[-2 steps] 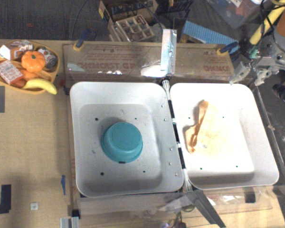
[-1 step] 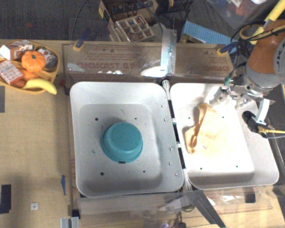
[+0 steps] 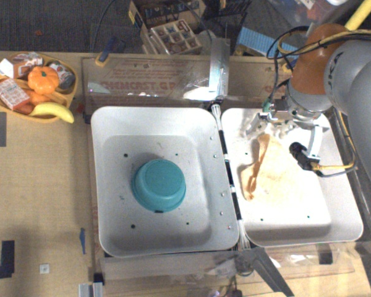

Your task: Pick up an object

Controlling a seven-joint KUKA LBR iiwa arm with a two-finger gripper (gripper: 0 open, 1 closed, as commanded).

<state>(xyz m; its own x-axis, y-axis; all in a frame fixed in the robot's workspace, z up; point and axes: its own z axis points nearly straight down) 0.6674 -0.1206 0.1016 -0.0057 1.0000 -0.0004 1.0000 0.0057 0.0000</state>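
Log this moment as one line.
gripper: over right bin, top end | spoon: lying in right bin, ungrasped | bowl: left bin

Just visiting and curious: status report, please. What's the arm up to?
Gripper low over right bin, at wooden spoon's upper end. Grip unconfirmed. Teal bowl alone in left bin. Nothing blocking.

Arm [image 3: 349,60]: cut off by the right edge; its base lies out of frame
Gripper [image 3: 267,121]: fingers blurred against the white bin; open or shut cannot be told
Right bin [image 3: 343,228]: far corner covered by the wrist
Wooden spoon [image 3: 257,166]: upper end runs up to the gripper; contact cannot be told
Fruit bowl [image 3: 31,91]: small packets too small to read; left rim at the frame's edge
Clutter [image 3: 173,17]: cropped by the top edge; contents unclear
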